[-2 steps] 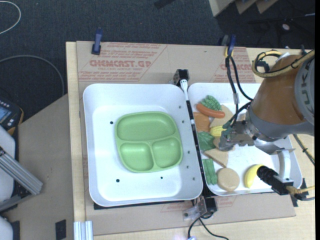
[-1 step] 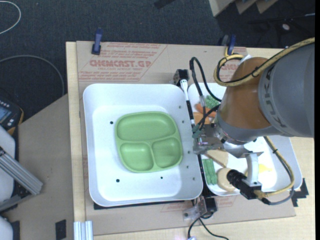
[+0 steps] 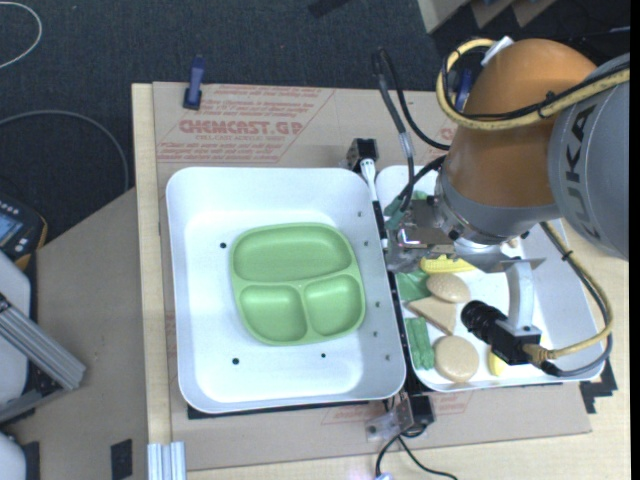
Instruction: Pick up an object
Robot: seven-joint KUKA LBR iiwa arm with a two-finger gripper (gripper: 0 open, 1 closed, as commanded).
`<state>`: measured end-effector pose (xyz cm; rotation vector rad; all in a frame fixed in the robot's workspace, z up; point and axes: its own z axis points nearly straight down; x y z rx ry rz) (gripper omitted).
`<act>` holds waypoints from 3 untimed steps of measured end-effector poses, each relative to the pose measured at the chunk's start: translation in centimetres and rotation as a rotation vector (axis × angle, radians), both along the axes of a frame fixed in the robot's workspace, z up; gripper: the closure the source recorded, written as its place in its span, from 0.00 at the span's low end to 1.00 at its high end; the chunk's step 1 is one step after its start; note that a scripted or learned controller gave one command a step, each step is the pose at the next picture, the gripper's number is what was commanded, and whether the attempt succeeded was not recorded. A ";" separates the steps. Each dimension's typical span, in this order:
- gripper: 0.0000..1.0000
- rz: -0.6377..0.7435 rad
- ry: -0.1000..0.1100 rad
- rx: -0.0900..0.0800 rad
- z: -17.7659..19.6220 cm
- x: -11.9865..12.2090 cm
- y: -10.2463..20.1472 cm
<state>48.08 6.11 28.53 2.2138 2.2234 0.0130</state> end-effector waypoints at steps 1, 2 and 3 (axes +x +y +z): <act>1.00 -0.004 0.008 -0.004 -3.2 4.4 -0.1; 1.00 -0.005 0.017 -0.003 -7.1 -0.4 0.6; 1.00 0.000 -0.002 0.002 7.3 0.0 5.0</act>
